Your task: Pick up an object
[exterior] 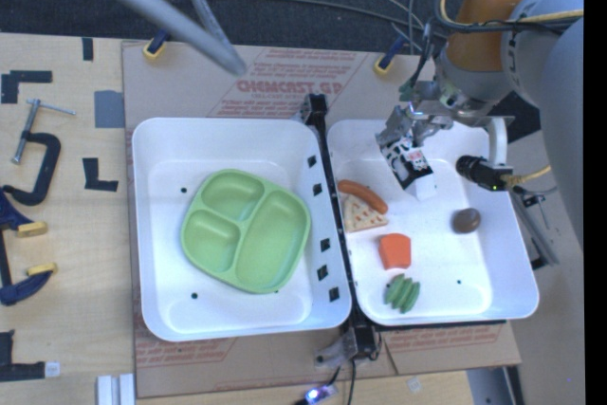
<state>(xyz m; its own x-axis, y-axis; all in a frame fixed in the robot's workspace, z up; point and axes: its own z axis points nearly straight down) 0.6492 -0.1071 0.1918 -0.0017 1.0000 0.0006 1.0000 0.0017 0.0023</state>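
The right bin (503, 285) holds several small food items: a reddish sausage (363, 195) lying across a tan toast slice (362, 218), an orange block (395, 251), a green pea-pod piece (402, 293) and a brown round lump (465, 221). My gripper (407, 158) hangs over the back of this bin, above and to the right of the sausage, its dark fingers pointing down-left. Nothing shows between the fingers.
The left bin (156, 204) carries a green sectioned plate (246, 230). A row of black clips (325, 204) runs along the wall between the bins. Clamps (33, 168) lie on the bench at far left. Cables trail behind the bins.
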